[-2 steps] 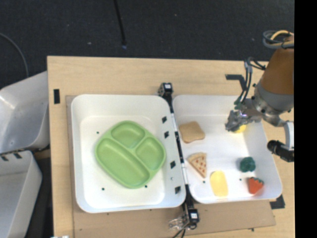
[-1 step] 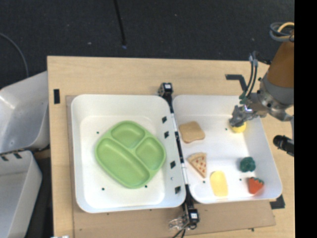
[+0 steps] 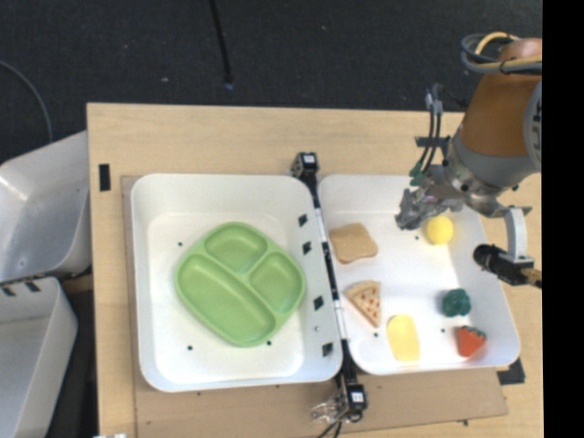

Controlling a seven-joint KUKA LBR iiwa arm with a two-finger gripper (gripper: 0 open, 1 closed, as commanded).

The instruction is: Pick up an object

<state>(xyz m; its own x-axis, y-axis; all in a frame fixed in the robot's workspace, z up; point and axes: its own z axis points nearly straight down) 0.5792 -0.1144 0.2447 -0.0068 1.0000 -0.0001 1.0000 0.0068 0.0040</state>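
Observation:
The right bin holds a tan bread slice, a pizza slice, a yellow block, a yellow ball, a dark green broccoli piece and a red strawberry. My gripper hangs over the upper part of this bin, just left of the yellow ball and right of the bread. Nothing shows between its fingers.
The left bin holds a green divided plate. A black clip sits on the ridge between the bins. A dark cable fitting hangs off the arm near the right bin's edge.

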